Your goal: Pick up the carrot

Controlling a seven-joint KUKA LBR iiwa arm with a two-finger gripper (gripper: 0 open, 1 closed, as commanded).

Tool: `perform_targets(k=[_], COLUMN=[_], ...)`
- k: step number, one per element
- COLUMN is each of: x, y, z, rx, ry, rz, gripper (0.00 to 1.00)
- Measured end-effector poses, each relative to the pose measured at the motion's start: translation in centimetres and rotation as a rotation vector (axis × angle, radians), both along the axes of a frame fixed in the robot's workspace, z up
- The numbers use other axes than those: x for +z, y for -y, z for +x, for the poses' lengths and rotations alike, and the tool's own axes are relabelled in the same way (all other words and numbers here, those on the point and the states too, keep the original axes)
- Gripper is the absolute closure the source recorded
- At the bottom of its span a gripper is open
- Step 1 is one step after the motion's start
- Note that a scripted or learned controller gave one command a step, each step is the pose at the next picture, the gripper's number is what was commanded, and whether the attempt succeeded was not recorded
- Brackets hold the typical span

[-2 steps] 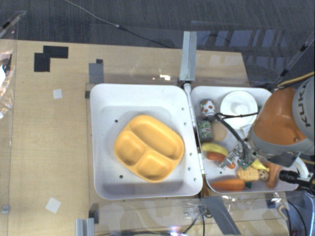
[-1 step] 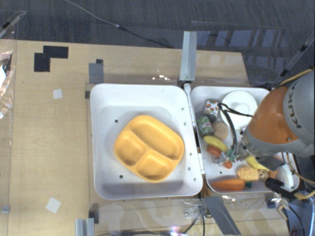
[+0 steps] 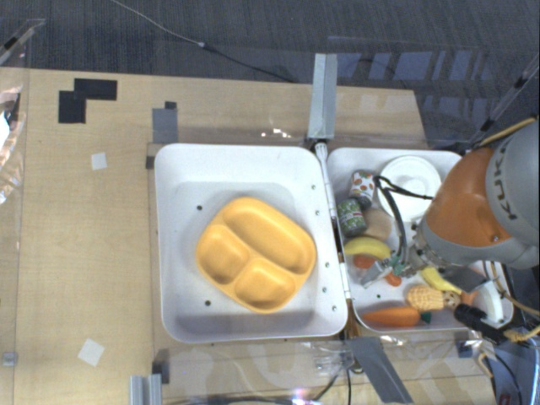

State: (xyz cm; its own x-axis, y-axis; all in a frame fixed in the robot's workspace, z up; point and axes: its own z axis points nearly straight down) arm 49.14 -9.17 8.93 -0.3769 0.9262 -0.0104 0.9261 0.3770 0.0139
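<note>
Carrot [image 3: 392,316] lies flat at the bin's [image 3: 371,321] near wall, just below my claw [image 3: 390,270]. Claw hangs over the pile w/ nothing between; can't tell if it's apart.

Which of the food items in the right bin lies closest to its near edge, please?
The carrot: the long orange piece lying flat along the bin's near wall. The corn cob and banana sit farther in, closer to the gripper.
</note>
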Motion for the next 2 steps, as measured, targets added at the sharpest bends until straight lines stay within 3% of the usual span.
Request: perform_targets(k=[1, 2], x=[-0.1, 4.5], y=[0.8, 1.1], z=[5.1, 6.3], rx=[-0.47, -0.95], ry=[-0.005, -0.009], rz=[0.01, 0.013], gripper=[0.0, 0.0])
